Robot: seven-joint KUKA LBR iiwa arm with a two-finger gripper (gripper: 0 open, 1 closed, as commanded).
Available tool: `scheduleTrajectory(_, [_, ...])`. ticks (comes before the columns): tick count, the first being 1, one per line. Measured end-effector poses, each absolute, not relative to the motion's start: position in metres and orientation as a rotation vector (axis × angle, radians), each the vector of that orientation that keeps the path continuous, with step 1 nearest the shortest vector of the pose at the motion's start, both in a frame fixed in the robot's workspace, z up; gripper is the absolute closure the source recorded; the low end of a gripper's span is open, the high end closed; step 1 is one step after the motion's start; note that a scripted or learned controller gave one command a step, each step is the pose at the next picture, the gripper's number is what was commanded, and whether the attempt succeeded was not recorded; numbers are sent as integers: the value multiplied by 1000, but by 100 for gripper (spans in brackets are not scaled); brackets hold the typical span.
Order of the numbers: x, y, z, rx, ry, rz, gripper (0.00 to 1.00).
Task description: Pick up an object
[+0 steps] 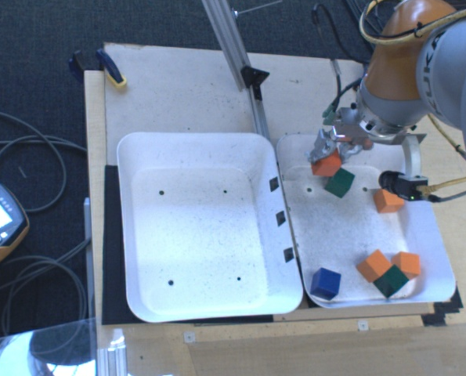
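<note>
Orange-red block (pixel 326 165) sits at the far end of the right bin (pixel 428 245), right under the gripper (pixel 327 149). Fingers look clamped on it, block tilted between them, though the tips are small and partly blurred. Whether the block is off the bin floor, cannot tell. Green block (pixel 340 183) lies just beside it, touching or nearly so.

Arm (pixel 420 53) comes in from the right, grey link, orange band above the wrist, wrist angled down toward the bin's far left corner. Cables loop over the top of it.

Rest of the right bin: orange block (pixel 388 200) near the right wall, next to a black fitting (pixel 401 184). Near corner holds a cluster: orange cube (pixel 373 265), dark green block (pixel 391 281), another orange cube (pixel 407 263), all touching. Blue cube (pixel 325 283) sits alone by the near left corner.

Left bin (pixel 131 171) has only dark specks on its floor. Bins sit side by side on a pale wooden bench (pixel 178 84). Metal rail (pixel 225 30) slants across the bench top. Blue-and-yellow clamp (pixel 111 66) at the far left corner. Dark carpet (pixel 29 37) around, grey cables (pixel 13 147) on the left.
</note>
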State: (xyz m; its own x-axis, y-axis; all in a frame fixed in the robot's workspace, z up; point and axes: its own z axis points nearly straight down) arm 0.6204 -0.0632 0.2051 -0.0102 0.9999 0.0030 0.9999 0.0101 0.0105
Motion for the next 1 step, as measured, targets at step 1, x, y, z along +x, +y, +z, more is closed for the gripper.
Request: scheduleTrajectory(1, [603, 25, 199, 2216, 2235, 1, 100])
